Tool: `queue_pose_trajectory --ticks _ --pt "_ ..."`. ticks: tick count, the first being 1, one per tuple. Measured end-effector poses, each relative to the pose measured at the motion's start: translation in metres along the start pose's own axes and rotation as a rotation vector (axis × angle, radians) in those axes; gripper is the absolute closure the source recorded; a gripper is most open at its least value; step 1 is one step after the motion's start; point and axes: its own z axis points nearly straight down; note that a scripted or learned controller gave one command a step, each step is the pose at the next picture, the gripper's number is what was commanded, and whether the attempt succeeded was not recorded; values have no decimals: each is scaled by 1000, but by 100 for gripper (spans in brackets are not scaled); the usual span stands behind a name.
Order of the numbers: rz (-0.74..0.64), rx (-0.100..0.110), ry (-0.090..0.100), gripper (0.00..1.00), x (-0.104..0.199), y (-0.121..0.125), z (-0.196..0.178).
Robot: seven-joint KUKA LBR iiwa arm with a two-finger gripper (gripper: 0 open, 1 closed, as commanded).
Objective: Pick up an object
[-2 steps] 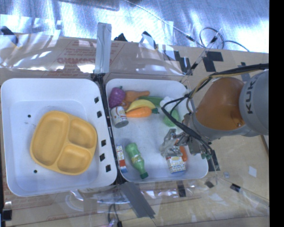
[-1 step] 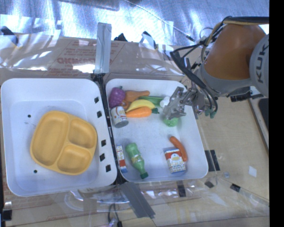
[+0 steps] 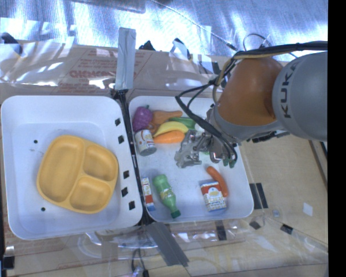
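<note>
Hovering low inside the right white bin, the metal two-finger gripper held nothing I could confirm, its grip unreadable, with the yellow plastic banana just beyond it unlifted.

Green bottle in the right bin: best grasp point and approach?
Take the green bottle across its wider body, not the narrow neck. It lies flat, neck toward the bin's near edge, so bring the claw straight down with the fingers straddling its width; there seems to be space either side.
</note>
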Motion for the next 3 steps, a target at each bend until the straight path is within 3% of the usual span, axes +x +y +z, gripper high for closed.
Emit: queue_pose_trajectory --ticks 1,2,3 --pt "0 1 -3 0 -1 0 -1" --pt "-40 3 0 0 23 -66 38" --pt "-104 3 -9 0 -44 -78 -13"
